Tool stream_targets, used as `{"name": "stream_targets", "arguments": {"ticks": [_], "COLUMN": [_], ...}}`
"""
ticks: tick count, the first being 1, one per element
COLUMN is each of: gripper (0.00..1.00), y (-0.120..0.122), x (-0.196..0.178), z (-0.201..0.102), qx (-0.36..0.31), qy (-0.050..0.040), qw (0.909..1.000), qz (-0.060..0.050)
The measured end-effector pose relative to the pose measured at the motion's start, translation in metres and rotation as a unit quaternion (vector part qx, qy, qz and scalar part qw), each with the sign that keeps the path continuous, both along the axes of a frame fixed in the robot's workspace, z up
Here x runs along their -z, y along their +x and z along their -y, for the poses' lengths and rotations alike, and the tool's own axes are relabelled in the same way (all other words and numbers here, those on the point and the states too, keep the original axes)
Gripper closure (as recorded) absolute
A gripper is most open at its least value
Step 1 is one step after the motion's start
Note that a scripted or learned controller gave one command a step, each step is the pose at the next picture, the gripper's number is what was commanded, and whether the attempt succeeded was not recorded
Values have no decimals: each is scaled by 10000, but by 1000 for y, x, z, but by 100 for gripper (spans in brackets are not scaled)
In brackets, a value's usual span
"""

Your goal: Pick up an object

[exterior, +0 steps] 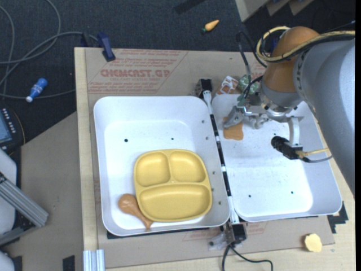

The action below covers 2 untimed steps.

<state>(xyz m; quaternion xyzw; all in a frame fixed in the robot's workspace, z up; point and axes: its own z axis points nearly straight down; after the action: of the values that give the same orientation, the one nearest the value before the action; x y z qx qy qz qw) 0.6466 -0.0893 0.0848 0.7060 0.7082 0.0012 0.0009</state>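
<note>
Yellow lump (312, 242): lies on the table (141, 66) beyond the right bin's near corner.
Yellow plate (171, 184): three compartments, in the left bin (113, 129), towards its near side.
Orange spoon-shaped toy (133, 206): just beside the plate's near-left edge, partly tucked under it.
Right bin (271, 191): white floor with small dark specks.
Pincer (243, 119): low over the far-left part of the right bin; whether its fingers are open or closed cannot be told.
Orange-brown piece (233, 131): on the right bin's floor, directly at the pincer's tip, near the divide between bins.
Arm (321, 78): grey, orange band above the wrist, entering from the right.
Blue clip (105, 46): at the table's far edge.
</note>
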Motion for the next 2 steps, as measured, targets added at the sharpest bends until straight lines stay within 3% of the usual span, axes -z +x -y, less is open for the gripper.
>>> {"name": "stream_targets", "arguments": {"ticks": [2], "gripper": [0], "y": [8], "x": [0], "z": [10], "qx": [11], "qy": [-6], "qw": [10000], "qz": [-15]}}
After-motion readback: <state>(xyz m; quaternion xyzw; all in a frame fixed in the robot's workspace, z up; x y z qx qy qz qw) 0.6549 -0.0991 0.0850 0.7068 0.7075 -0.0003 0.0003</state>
